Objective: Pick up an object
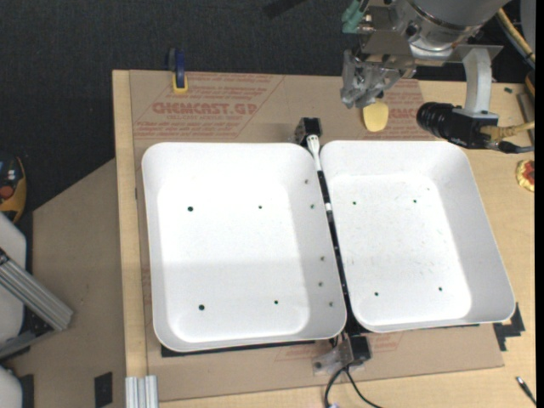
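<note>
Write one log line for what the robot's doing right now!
gripper: raised above bench, behind right bin | yellow object: at fingertips, grasp unclear | left bin: white

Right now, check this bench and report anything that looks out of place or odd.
One thing stands out: a small pale yellow rounded object sits just below the claw, above the cardboard behind the right white bin, outside both bins. Whether the claw grips it I cannot tell. The left white bin looks square and undamaged.
</note>
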You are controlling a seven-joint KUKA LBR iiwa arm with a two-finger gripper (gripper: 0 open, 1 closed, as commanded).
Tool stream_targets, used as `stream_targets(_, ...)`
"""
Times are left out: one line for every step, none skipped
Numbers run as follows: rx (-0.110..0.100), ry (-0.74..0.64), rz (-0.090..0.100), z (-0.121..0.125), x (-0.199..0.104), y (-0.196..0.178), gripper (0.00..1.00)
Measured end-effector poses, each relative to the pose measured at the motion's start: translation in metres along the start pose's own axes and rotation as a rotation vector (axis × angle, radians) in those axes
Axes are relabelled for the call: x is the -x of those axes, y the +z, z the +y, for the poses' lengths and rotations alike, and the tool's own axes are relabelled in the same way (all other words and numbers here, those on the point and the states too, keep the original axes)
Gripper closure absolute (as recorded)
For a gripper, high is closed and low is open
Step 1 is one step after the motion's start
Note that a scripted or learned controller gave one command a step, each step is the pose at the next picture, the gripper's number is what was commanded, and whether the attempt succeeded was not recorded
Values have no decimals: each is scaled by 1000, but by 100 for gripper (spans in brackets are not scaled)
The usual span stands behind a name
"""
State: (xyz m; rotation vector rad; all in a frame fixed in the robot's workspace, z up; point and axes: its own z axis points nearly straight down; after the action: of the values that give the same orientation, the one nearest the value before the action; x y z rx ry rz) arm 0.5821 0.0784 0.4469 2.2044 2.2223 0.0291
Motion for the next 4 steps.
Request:
stream_targets(-34, 9, -7, 41, 1, 138, 100)
stream_targets(-24, 6, -5, 19, -14, 128, 100)
stream_targets(-34, 0, -4, 41, -111, 239, 100)
stream_targets(-13, 10, -3, 31, -91, 164, 100)
